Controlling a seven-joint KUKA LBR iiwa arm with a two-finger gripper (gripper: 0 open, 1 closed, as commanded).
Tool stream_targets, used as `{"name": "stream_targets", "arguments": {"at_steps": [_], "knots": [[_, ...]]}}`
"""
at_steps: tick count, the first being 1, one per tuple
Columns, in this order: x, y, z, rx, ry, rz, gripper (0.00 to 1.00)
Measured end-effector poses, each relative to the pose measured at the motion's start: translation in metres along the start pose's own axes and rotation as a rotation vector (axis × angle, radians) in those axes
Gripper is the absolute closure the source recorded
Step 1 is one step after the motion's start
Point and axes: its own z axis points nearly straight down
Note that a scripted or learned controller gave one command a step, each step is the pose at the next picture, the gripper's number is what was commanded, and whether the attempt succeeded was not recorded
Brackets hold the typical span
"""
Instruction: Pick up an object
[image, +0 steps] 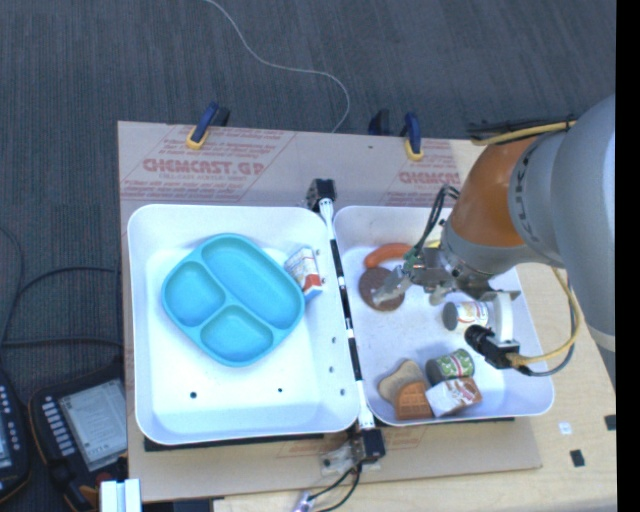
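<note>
My gripper (414, 274) hangs low over the upper part of the right bin (530, 400), at the end of the grey arm with the orange band. Just left of it, touching or nearly touching its tip, lies a brown round disc (382, 290). An orange-red sausage-shaped piece (386, 254) lies just above the disc. At the bin's front sit a green-labelled can (456, 363), a tan bread-like piece (400, 378) and an orange and white packet (432, 400). A small grey round piece (452, 316) lies below the wrist.
The left bin (150, 400) holds a blue divided plate (232, 298) and a small white and red packet (305, 270) by its right wall. The ridge between the bins (342, 300) runs close to the left of the brown disc.
</note>
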Motion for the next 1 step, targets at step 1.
{"name": "stream_targets", "arguments": {"at_steps": [1], "knots": [[0.0001, 0.0001, -0.0095, 0.001, 0.0, 0.0, 1.0]]}}
